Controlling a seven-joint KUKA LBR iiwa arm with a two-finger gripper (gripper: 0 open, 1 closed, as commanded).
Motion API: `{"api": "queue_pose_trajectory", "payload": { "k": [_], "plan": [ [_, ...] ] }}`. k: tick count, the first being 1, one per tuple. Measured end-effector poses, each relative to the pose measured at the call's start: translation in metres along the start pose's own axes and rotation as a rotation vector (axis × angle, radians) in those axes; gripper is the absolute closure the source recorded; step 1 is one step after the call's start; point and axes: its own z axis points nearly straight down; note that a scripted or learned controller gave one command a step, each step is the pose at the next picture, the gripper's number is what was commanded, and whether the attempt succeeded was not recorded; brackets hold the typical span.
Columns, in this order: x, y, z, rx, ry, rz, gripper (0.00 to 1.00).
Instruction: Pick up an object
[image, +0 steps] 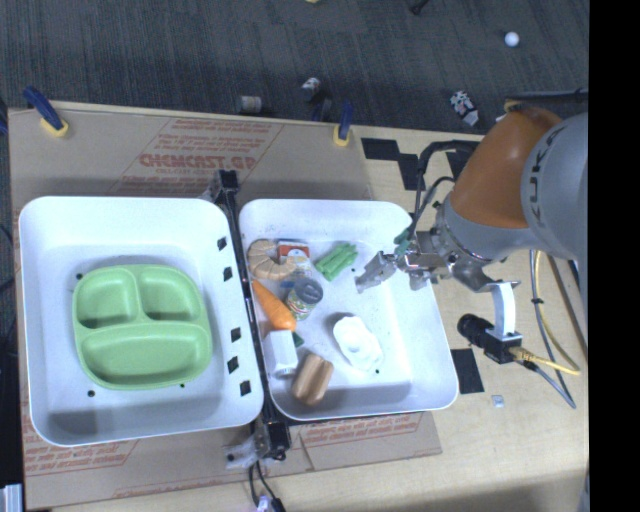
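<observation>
Arm (520, 190): grey, orange band, entering from the right. Left bin (50, 240): smooth white plastic, holding a green three-part tray (143, 325). Right bin (420, 340): clutter along its left wall, namely orange carrot (273, 304), brown bread roll (312, 378), ridged green piece (336, 260), white lump (357, 341). Gripper (378, 272): metal claw above the right bin, nothing between its fingers; whether apart or together, cannot tell.

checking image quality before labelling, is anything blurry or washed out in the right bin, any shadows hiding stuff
Camera view: lighting is even and soft, shadows faint; the right bin reads bright with mild glare, so the white object nearly merges with the floor. The gripper looks soft and slightly blurred, its fingers hard to resolve. The carrot and green toy stay distinct.
</observation>
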Motion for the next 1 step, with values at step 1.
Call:
{"api": "queue_pose_trajectory", "payload": {
  "k": [1],
  "plan": [
    [0.0, 0.0, 0.0, 0.0, 0.0, 0.0, 0.0]
  ]
}}
